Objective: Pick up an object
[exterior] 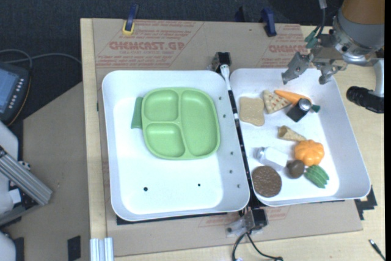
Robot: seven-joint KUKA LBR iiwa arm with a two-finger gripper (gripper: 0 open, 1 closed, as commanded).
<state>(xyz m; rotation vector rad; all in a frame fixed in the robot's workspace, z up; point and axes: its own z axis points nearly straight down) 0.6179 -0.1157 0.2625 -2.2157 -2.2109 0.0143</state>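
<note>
Cardboard-topped bench (183,40), two white bins. Arm (360,9) in from right, wrist angled down-left; gripper (310,73) above right bin's (348,131) far edge, fingers apart, nothing between. Carrot (292,96) just below, lying among toy food.

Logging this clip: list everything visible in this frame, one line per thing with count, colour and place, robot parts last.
white bins: 2, white, side by side on the bench
divided plate: 1, light green, left bin
bread slice: 1, tan, right bin, upper left
wedge: 1, speckled tan, right of the bread
carrot: 1, orange, right bin, top
black block: 1, black, beside the carrot
pumpkin: 1, orange, right bin, lower right
round cookie: 1, brown, right bin, bottom
green ridged piece: 1, green, below the pumpkin
clamps: 2, one yellow-tipped, one blue, back edge of the board
gripper: 1, grey, open, over the right bin's top edge, holding nothing
</note>
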